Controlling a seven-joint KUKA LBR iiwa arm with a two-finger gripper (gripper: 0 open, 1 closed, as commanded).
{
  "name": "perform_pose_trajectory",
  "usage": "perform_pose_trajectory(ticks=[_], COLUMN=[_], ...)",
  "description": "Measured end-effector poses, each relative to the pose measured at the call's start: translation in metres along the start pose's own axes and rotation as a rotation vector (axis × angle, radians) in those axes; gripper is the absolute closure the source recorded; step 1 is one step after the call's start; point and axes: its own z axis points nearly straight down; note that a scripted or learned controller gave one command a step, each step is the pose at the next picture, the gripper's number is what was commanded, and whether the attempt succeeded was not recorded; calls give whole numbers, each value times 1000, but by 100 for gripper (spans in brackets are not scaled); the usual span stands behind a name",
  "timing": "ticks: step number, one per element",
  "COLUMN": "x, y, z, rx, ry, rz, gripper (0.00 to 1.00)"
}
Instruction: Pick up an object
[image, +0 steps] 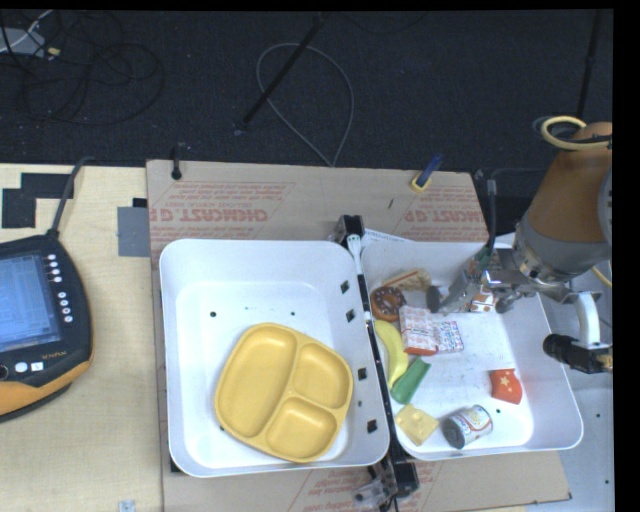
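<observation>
The right bin (556, 425) holds several objects. A chocolate donut (387, 299) lies at its far left, with a flat printed packet (430, 331) just below it. A banana (391, 351) runs along the left wall beside a green piece (411, 381). Near the front are a yellow block (418, 426) and a small tin can (467, 425) on its side. A red block (506, 386) sits to the right. My gripper (462, 292) is low over the bin's far middle, just right of the donut and above the packet. Nothing is visibly held in it.
The left bin (200, 290) holds a yellow divided plate (283, 391). A black divider (362, 330) separates the bins. The grey arm (560, 225) comes in from the right over the right bin's far corner. A teach pendant (35, 320) rests on the bench at far left.
</observation>
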Motion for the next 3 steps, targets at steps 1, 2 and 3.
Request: perform_pose_trajectory(ticks=[1, 2, 3], x=[-43, 10, 8], y=[62, 63, 63], z=[81, 103, 92], rx=[-5, 5, 5], ry=[-3, -5, -3], rz=[-3, 2, 5], gripper=[0, 0, 100])
